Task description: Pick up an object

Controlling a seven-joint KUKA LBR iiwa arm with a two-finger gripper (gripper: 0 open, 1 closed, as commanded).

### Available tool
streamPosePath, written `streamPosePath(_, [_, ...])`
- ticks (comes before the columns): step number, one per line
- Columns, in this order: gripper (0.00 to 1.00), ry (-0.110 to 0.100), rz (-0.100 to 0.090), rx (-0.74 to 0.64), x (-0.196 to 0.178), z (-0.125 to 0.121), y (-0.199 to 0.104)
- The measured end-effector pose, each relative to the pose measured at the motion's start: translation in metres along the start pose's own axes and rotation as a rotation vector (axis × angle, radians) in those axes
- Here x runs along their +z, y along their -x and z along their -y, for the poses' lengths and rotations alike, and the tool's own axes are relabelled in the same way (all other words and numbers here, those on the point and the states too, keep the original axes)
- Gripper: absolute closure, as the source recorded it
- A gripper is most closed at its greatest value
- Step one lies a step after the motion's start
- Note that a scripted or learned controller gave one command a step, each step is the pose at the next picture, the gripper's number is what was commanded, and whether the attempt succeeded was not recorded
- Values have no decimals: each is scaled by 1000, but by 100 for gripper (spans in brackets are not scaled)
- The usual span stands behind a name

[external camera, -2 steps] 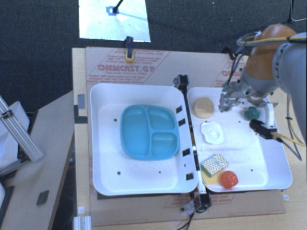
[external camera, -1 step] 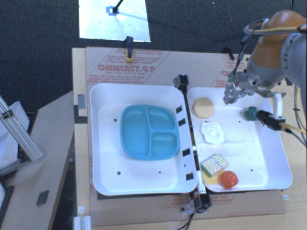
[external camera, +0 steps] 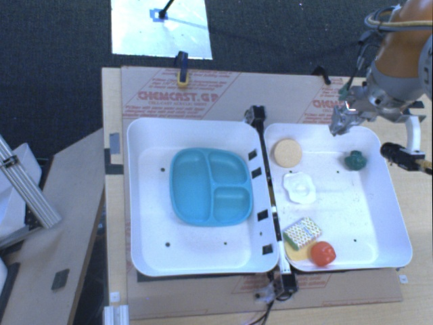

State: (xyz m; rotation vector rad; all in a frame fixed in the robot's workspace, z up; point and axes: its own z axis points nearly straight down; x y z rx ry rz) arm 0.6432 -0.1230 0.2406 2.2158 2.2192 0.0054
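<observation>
We see the arm [external camera: 399, 39] bent in from the upper right, its orange band above the grey wrist, with the gripper [external camera: 340, 124] hanging over the far rim of the right bin [external camera: 392, 208]. Whether it is wide or narrow we cannot tell: it is small and blurred, and nothing shows in it. Inside the right bin lie 5 objects: a tan round disc [external camera: 287, 152] at its far left corner, a dark green lump [external camera: 354, 160] toward its far right, a white piece [external camera: 299, 187] near its left wall, a checkered block [external camera: 302, 232] touching a red ball [external camera: 323, 252] at its near left. The arm's upper part is cut off. Left of the right bin, the left bin [external camera: 145, 202] holds a blue divided tray [external camera: 210, 186].
</observation>
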Motion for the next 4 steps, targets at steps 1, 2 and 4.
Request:
streamPosePath(1, [100,-4,-2,-7,9,-4,-53])
streamPosePath(2, [100,-5,-3,-8,0,3,-109])
streamPosePath(4, [100,-7,-4,-8,15,23,-223])
